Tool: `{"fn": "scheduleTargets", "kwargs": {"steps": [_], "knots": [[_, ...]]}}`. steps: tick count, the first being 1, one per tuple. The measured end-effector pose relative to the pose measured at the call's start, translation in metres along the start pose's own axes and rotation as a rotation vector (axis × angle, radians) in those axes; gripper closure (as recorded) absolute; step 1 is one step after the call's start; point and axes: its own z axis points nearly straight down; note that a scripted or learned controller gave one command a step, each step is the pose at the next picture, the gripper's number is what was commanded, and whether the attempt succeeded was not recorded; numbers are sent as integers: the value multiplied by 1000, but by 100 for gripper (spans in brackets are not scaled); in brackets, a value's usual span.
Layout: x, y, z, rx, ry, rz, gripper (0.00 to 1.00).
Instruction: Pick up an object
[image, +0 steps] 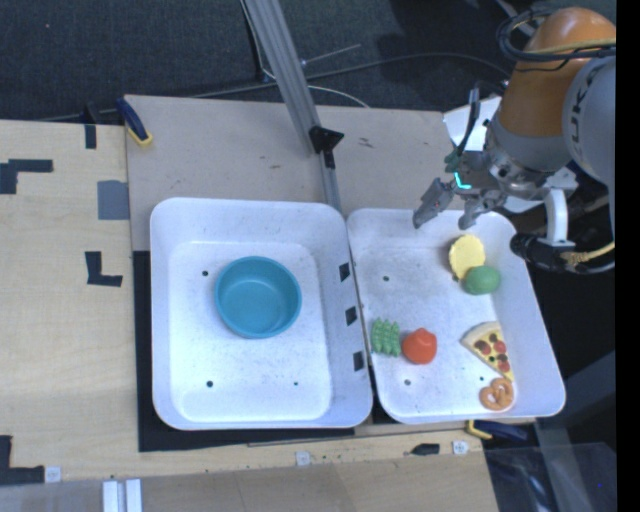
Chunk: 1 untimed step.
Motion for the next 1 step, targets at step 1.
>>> {"fn": "scheduleTargets", "kwargs": {"steps": [1], "knots": [[0, 0, 0, 0, 0, 0, 0]]}}
